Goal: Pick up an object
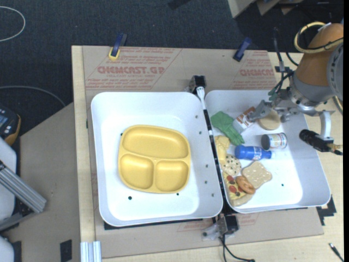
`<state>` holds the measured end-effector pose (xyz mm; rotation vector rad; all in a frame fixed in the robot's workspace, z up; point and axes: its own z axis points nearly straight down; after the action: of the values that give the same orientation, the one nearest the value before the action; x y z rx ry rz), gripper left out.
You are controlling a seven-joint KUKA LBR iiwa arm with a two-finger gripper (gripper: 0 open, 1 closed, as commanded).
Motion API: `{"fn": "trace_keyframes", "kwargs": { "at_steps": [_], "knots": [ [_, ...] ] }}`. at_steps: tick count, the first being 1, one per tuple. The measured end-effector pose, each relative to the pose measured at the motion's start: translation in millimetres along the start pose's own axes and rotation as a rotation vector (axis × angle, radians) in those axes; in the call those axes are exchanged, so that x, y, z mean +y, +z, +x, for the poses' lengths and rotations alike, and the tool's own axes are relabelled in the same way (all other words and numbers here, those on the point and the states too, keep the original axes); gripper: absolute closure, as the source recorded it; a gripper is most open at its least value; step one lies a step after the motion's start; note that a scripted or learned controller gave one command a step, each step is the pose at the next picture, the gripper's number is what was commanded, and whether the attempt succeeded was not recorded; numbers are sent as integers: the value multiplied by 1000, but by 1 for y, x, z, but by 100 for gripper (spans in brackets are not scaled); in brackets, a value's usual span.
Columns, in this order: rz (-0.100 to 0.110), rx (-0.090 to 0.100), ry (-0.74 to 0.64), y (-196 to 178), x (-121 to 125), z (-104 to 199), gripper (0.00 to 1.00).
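From the camera view, the tabletop (pixel 163 64) carries two shallow white bins side by side. The left bin (pixel 106 146) holds a yellow divided tray (pixel 154 158) lying flat near its middle, with bare white floor all round it. The right bin (pixel 305 184) holds the loose things, crowded toward its left and upper parts: a green soft item (pixel 226 125) near the dividing wall, a blue tube (pixel 252 153) just below it, a small can (pixel 274 141) on its side just right of the tube, a round tan piece (pixel 269 121) above the can, and a small packet with red print (pixel 246 117) beside the green item. Lower down lie a cracker-shaped piece (pixel 256 173), a cookie-shaped piece (pixel 232 165) and a pizza-like piece (pixel 238 189), touching or overlapping each other along the left wall.

The arm (pixel 319 64) comes in from the right over the right bin's upper corner. The end effector (pixel 278 105) hangs just above the tan piece and the packet; how wide it stands cannot be told, and nothing is seen gripped. A black part (pixel 316 141) juts over the bin's right rim.

The lower right of the right bin's floor is bare. Two clamps (pixel 116 46) sit on the tabletop's far edge.
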<state>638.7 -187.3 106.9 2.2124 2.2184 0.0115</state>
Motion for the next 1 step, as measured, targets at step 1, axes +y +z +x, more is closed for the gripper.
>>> {"fn": "trace_keyframes", "kwargs": {
  "at_steps": [1],
  "knots": [
    [-5, 0, 1, -11, 1, 0, 100]
  ]
}}
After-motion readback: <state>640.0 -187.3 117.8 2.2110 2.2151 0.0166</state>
